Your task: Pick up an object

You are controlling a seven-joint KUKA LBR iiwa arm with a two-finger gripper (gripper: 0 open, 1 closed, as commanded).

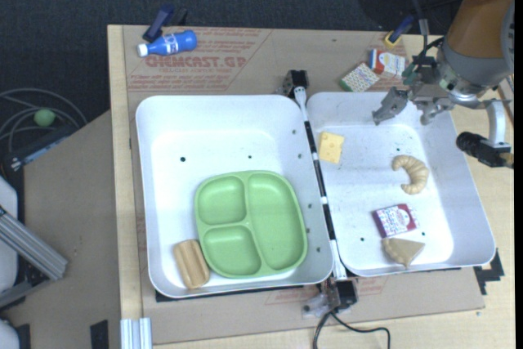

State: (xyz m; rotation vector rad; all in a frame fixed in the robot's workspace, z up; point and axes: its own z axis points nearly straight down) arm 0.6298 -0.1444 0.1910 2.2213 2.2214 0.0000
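Observation:
My gripper (407, 112) hangs over the back edge of the right bin (458, 176), its two fingers spread open with nothing between them. In that bin lie a yellow cheese square (331, 148) at the left, a croissant (411, 172) in front of the gripper, a maroon packet (395, 220) and a tan wedge (404, 250) near the front. The left bin (163, 167) holds a green divided plate (249, 222) and a tan bread slice (190, 263) at its front left corner.
Behind the bins, on the cardboard, lie a blue bottle (167, 43) and small printed cards (360, 78). A black clamp (296, 81) sits at the back where the two bins meet. Cables lie off the bench at the left.

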